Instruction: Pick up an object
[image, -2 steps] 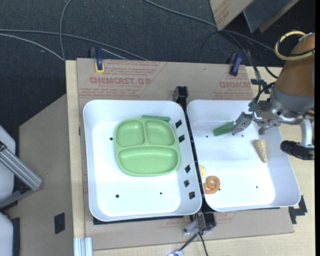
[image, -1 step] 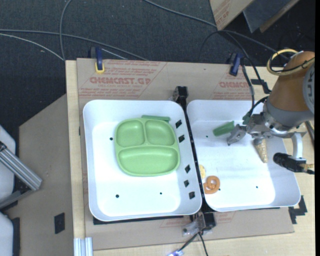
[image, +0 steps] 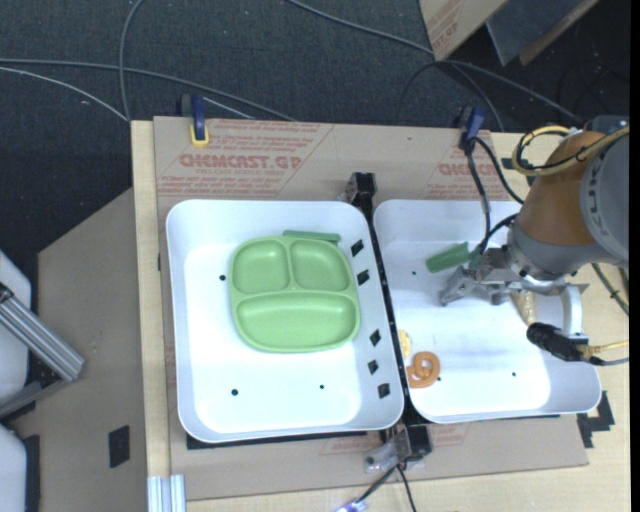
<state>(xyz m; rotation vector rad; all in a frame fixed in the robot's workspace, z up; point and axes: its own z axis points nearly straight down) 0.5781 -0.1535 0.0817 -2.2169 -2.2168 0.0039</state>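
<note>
1. The two bins are shallow white trays with rounded corners and smooth, slightly glossy floors. The left bin (image: 200, 330) and the right bin (image: 500, 395) sit side by side on a brown board (image: 260, 155) printed with red lettering.
2. In the left bin lies one plate (image: 295, 295). It is pale green, looks like plastic, is a rounded square, and is moulded into three compartments: two small ones at the far side and one wide one at the near side.
3. One darker green flat strip (image: 312, 237) pokes out from behind the plate's far edge.
4. In the right bin, one small green block (image: 446, 259) lies tilted, long and straight-edged, near the far-left part of the floor.
5. One orange ring (image: 424, 368) rests by the bin's near-left wall, with one small yellow bit (image: 405, 343) just beyond it.
6. The arm (image: 600, 200) reaches in from the right, grey and rounded, its orange band (image: 553, 205) bent down over the right bin.
7. The gripper (image: 464, 288), bare grey metal, is low over the bin floor, just nearer than the block's right end. Contact between them cannot be judged.
8. Whether the gripper is clenched or released cannot be told, and nothing is seen gripped in it.
9. Two blue clamps (image: 200, 120) pinch the board's far edge.
</note>
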